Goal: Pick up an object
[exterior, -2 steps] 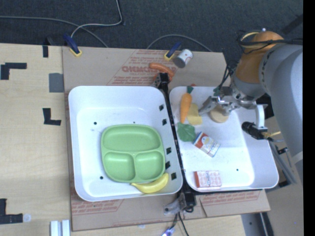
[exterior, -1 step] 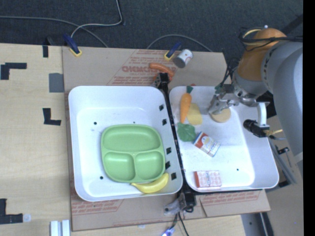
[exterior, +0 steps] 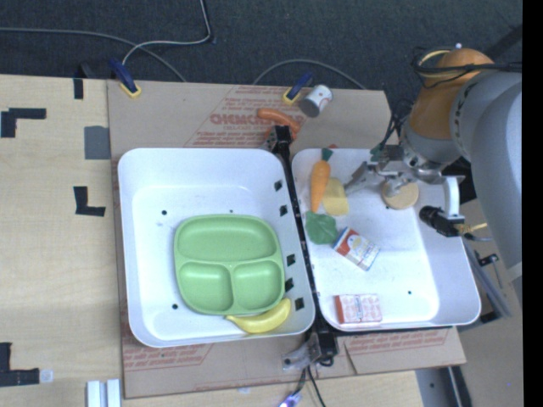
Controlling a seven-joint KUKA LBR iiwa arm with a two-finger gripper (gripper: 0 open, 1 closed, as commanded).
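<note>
The gripper point(exterior: 361, 175) sits low in the right bin point(exterior: 441, 299), beside the carrot point(exterior: 319, 185). Its fingers are spread and hold nothing.

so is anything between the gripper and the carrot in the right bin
Nothing visible blocks it. The gripper sits just right of the carrot, with bare bin floor between them. A yellow block touches the carrot's lower right side, below that path.
</note>
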